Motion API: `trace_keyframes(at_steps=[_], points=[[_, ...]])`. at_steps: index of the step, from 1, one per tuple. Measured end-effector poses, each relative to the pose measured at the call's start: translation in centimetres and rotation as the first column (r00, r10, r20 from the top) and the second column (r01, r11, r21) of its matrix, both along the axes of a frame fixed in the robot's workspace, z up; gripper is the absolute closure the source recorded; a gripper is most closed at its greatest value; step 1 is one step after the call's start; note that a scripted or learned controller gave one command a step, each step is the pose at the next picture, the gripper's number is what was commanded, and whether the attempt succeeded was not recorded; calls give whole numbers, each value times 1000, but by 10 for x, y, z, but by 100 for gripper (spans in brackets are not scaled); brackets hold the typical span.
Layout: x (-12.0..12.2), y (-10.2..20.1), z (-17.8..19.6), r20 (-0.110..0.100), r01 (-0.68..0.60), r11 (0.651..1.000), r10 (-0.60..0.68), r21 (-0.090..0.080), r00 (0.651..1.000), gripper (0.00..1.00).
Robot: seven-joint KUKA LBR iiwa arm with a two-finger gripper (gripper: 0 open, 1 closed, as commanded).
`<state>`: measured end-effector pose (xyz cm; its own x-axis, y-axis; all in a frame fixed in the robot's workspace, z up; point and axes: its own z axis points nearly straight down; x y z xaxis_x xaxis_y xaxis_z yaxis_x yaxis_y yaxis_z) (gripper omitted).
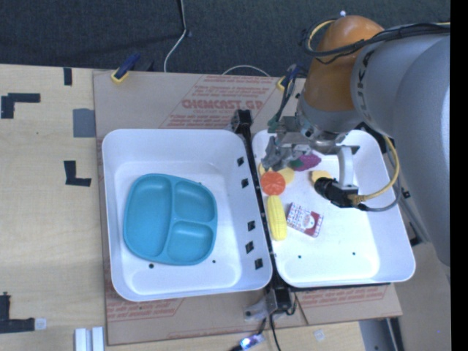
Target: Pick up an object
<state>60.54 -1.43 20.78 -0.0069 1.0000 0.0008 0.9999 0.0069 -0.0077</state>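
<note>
Corn cob (276,217), yellow, lies along the right bin's (380,258) left wall, an orange ball (273,183) touching its upper end and a red packet (304,219) just beside it. Gripper (281,154) hangs over the bin's upper left corner, jaws impossible to judge. Blue divided plate (170,219) sits in the left bin (121,148).

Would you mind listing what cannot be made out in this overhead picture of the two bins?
- Claw, camera view: the wrist above hides much of it, so open or shut is unclear.
- Purple object, camera view: mostly covered by the claw, so its identity is unclear.
- Red packet, camera view: its print is too small to read.
- Right bin, camera view: the arm hides its far right corner.
</note>
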Motion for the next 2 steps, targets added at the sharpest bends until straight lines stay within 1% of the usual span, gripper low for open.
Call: trace_keyframes(at_steps=[1,2], points=[[-10,58,-7,-1,-1,1000,1,0,1000,100],[-13,104,-6,0,0,1000,0,-1,1000,100]])
